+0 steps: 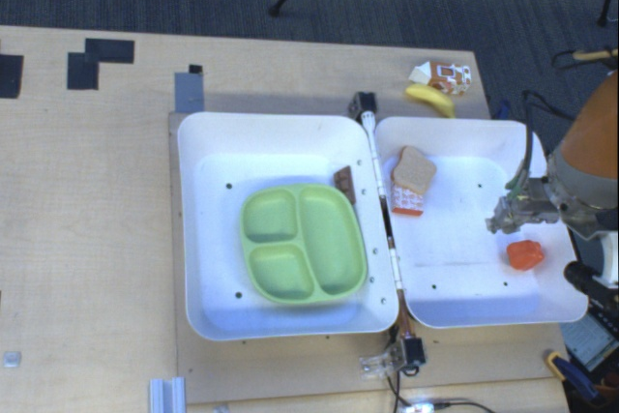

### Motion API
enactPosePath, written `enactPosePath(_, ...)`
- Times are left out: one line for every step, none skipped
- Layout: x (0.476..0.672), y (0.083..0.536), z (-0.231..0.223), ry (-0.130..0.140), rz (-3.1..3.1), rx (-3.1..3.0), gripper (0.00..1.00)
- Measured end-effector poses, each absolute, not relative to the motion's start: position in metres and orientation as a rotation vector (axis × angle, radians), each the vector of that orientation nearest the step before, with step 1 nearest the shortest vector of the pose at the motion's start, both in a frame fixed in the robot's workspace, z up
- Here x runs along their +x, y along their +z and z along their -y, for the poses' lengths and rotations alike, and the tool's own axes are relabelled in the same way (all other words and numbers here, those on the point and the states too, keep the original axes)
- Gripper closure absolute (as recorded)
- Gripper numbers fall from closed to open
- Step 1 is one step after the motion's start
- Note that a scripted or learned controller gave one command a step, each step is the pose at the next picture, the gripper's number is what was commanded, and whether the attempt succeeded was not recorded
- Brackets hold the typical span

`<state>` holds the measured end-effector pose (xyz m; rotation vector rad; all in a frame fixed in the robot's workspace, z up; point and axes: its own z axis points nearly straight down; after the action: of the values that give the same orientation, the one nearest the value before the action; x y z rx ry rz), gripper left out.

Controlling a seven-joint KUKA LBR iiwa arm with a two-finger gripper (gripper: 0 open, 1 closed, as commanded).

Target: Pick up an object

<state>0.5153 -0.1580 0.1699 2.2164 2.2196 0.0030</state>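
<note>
Hovering low over the right bin [455, 300], the claw [510, 216] sits near that bin's far-right wall, arm coming in from the right with the orange band above the wrist. Can't tell from this angle what state the claw is in; the metal parts blur together and nothing shows clamped in it.

Closest candidate: orange object [525, 254], small and roundish, just below and slightly right of the claw, lying on the bin floor, apart from it as far as I can see. Likely the target, judging from how the claw is parked almost over it.

Well to the claw's left, by the divider: bread slice [414, 170] overlapping a small red-and-white packet [407, 201]. Stacked like that, harder to grab cleanly.

Further left, other bin [208, 208] holds a green divided plate [304, 244], flat and wide, poor fit for a two-finger pinch. Small brown piece [343, 179] just past the plate's upper edge.

Beyond the bins on the tabletop [87, 237], up-left of the claw: a banana [429, 99] and a small packet [447, 75], outside reach zone probably.

Pick not yet made, going by what lies where. Risk: orange thing sits near the wall, may roll or get nudged.
</note>
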Motion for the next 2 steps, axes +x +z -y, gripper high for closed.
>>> enactPosePath(0.515, 0.169, 0.157, 0.003, -2.222, 2.217, 0.0)
enactPosePath(0.487, 0.09, 0.135, 0.003, -2.222, 2.218, 0.0)
